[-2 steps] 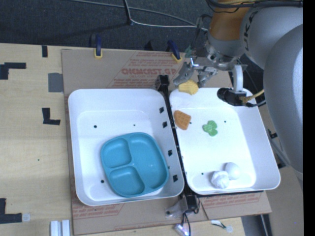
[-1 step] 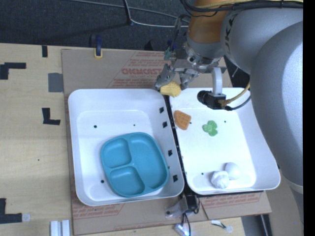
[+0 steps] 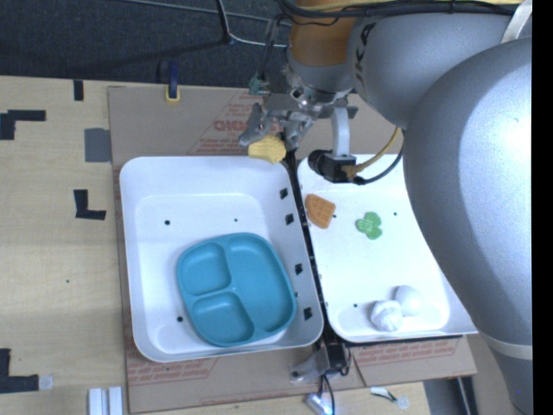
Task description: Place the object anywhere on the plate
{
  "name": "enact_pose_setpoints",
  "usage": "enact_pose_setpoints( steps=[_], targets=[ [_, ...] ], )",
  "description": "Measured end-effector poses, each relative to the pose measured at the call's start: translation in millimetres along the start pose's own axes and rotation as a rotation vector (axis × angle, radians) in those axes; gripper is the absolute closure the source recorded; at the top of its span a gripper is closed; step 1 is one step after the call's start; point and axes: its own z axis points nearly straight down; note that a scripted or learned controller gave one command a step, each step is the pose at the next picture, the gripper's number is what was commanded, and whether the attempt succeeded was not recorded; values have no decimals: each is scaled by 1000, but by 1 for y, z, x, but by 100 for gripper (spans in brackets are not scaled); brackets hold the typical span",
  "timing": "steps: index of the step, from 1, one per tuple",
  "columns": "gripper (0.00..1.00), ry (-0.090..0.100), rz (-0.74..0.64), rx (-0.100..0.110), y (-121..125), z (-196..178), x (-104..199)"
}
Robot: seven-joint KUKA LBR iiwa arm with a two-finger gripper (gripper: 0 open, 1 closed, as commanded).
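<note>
Camera view: gripper (image 3: 275,133) sits above the far edge of the left bin (image 3: 143,180), near the divider between the two bins. Fingers are clamped on a yellow object (image 3: 267,150), which hangs just below them at the bin's far right corner, clear of the floor as far as I can tell.

Blue plate (image 3: 235,288) lies in the left bin, toward the near side, three compartments, slightly rotated. Yellow object is well apart from the plate, up at the opposite end of the same bin. Not on the plate yet.

Right bin (image 3: 423,258) holds three items:
- orange waffle-like piece (image 3: 320,210) at the far left, just beside the divider
- small green piece (image 3: 370,225) near the middle, right of the orange one
- white lumpy item (image 3: 393,308) at the near end, looks like two rounded parts touching

Arm's orange band (image 3: 333,7) is at the top centre; the grey arm body (image 3: 484,145) covers the right side and hides part of the right bin. Black cable connector (image 3: 333,164) hangs off the wrist over the right bin's far edge.

Both bins rest on a cardboard sheet (image 3: 207,115) on the bench.
</note>
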Motion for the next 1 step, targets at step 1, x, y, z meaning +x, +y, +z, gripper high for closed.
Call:
enact_pose_setpoints(
  steps=[1],
  targets=[
    [100,-1,5,0,-18,-11,-20]
  ],
)
